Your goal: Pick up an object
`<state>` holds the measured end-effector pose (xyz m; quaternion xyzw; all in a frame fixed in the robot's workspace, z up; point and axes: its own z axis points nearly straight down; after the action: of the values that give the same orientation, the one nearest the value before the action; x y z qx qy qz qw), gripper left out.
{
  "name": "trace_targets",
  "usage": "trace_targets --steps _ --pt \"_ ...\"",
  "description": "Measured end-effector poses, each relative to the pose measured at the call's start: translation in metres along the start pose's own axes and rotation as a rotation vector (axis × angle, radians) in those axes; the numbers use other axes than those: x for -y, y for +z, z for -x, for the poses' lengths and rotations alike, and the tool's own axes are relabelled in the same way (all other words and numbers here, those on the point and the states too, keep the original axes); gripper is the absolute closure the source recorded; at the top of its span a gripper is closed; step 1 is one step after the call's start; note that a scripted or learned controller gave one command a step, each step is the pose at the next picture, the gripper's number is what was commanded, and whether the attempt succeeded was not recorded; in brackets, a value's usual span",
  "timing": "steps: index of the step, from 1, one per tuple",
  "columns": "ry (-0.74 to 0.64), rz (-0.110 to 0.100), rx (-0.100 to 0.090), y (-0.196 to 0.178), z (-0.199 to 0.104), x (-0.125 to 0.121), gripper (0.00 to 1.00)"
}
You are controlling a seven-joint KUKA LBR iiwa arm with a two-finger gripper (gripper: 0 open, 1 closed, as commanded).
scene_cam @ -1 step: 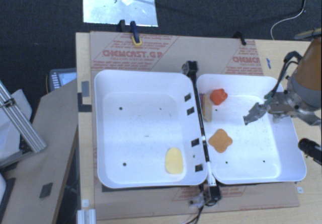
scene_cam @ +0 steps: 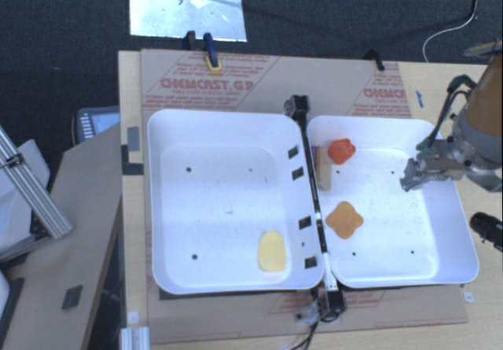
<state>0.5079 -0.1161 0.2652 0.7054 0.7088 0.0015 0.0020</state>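
On the bench (scene_cam: 134,73), largest first, I log: left bin (scene_cam: 228,152), holding a pale yellow piece (scene_cam: 272,251), long axis up-view; right bin (scene_cam: 409,262), holding an orange piece (scene_cam: 344,219) and a red piece (scene_cam: 341,151), both roundish, left of my hand (scene_cam: 412,178). Hand's grip state: I cannot tell.

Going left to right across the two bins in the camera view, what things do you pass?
Yellow piece in the left bin → orange piece in the right bin → gripper over that bin's right side.
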Motion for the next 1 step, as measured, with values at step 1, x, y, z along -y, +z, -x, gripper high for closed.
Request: trace_targets --steps 1 --pt "-0.009 0.001 -0.003 -0.0274 -0.0968 -0.0290 1.00"
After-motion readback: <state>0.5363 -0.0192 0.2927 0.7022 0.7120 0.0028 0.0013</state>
